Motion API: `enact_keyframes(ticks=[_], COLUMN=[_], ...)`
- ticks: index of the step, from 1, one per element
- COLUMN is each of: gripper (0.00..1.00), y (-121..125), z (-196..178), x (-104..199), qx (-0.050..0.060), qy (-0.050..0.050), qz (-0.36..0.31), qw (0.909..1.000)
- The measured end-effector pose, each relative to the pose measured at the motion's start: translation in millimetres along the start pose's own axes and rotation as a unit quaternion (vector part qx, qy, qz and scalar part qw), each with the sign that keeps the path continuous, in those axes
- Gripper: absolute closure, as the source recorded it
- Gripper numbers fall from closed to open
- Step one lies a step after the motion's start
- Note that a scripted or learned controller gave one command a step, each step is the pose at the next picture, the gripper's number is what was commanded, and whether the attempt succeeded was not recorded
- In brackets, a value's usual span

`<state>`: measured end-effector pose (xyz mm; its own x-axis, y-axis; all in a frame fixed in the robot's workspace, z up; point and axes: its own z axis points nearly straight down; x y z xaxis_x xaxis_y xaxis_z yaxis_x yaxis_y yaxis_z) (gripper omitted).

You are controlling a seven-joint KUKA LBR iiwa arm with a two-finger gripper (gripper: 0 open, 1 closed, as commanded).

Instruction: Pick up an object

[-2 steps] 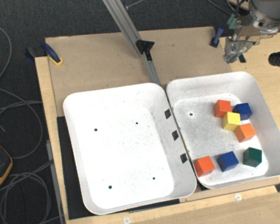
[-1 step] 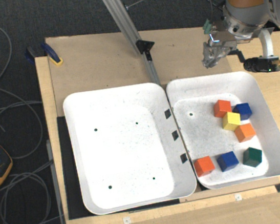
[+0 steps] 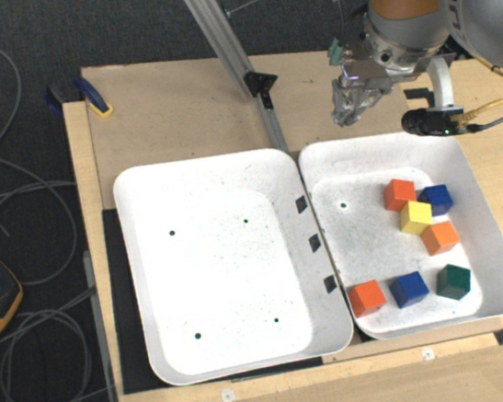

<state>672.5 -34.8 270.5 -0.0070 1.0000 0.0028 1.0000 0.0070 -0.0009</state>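
Note:
Several small blocks lie in the right bin (image 3: pixel 476 210). An orange block (image 3: pixel 400 193), a blue block (image 3: pixel 436 199), a yellow block (image 3: pixel 416 217) and another orange block (image 3: pixel 440 237) cluster near its right side. Along the front edge sit an orange block (image 3: pixel 368 296), a blue block (image 3: pixel 409 288) and a dark green block (image 3: pixel 453 280). My gripper (image 3: pixel 351 110) hangs above the bench just behind the right bin's back edge, well above and behind the blocks, with nothing visibly held.
The left bin (image 3: pixel 148 256) stands beside the right one, with black clips at the seam. A slanted metal rail (image 3: pixel 230 50) crosses the bench behind the bins. Cables and a pendant lie on the floor at left.

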Motion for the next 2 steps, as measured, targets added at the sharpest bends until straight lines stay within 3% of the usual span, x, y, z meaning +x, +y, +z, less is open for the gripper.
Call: enact_keyframes(ticks=[2], gripper=[1.00], y=[-14.3], z=[18.2], x=[103.6], qx=[0.001], qy=[0.000], qz=[0.000], qw=[1.0000])
